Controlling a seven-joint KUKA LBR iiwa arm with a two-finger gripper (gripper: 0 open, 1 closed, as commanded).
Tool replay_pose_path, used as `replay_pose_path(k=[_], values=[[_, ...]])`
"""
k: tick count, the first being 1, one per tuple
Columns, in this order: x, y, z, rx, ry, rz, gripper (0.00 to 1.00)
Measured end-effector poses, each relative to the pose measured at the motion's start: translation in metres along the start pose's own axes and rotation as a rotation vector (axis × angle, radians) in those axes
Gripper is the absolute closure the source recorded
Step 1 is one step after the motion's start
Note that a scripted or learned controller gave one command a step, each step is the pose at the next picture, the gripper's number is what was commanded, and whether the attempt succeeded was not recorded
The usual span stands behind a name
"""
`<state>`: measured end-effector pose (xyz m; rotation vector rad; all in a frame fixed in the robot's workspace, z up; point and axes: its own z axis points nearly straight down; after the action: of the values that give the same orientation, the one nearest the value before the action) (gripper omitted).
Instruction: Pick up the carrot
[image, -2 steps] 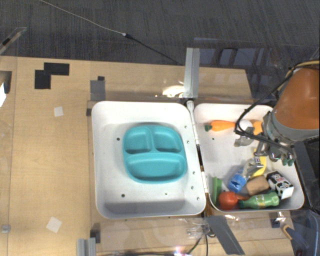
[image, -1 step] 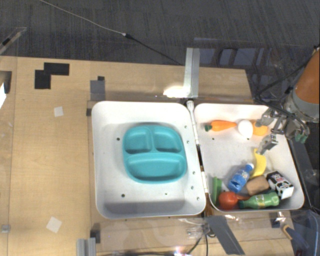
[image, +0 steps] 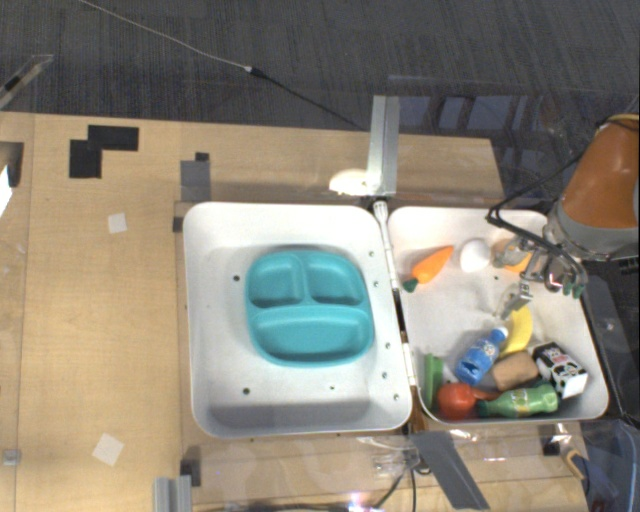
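Observation:
The orange carrot (image: 432, 264) with a green stem end lies in the upper left of the right bin (image: 445, 310), near the divider between the bins. My gripper (image: 519, 291) hangs over the middle right of that bin, below the orange-banded wrist, well to the right of the carrot and just above a yellow banana (image: 518, 328). It is apart from the carrot, with nothing visibly held.
A white ball (image: 472, 256) sits right of the carrot. The bin's lower part holds a blue bottle (image: 482, 355), a brown item (image: 515, 370), a red tomato (image: 456, 400), a green bottle (image: 520, 402) and a black-and-white cube (image: 560, 368). The left bin (image: 215, 390) holds a teal divided plate (image: 305, 305).

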<state>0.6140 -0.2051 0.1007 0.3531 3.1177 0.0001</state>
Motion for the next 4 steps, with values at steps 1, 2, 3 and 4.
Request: replay_pose_path(k=[1, 2, 3, 4], values=[[-0.033, 0.061, 0.014, -0.001, 0.006, -0.02, 0.0], [-0.013, 0.127, 0.013, -0.004, -0.005, -0.045, 0.0], [0.034, 0.109, -0.114, 0.0, -0.017, -0.182, 0.0], [-0.016, 0.119, -0.049, -0.001, -0.002, -0.196, 0.0]])
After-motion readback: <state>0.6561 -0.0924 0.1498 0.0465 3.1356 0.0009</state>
